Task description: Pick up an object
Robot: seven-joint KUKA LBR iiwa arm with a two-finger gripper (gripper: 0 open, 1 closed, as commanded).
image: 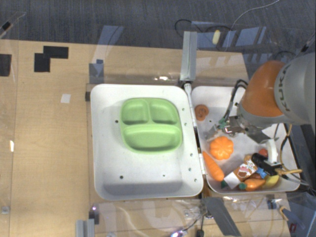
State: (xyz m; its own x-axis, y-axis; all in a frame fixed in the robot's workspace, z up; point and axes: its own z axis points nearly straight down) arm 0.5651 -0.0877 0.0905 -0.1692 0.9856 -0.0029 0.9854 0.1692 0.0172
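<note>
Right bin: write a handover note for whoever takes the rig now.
Tool: low in the right bin, just above the pumpkin; grip state unclear, nothing seen in it.
Things: pumpkin, carrot and brown disc in the right bin, more toys heaped at its near right corner. Green plate in the left bin.
Done: nothing lifted.
Left: grasp and lift one thing.

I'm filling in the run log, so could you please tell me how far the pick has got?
Done: the arm has reached over the right bin. In hand: the gripper hangs just above the small pumpkin, which lies in the bin with the carrot. Left: grasping and lifting something.
</note>
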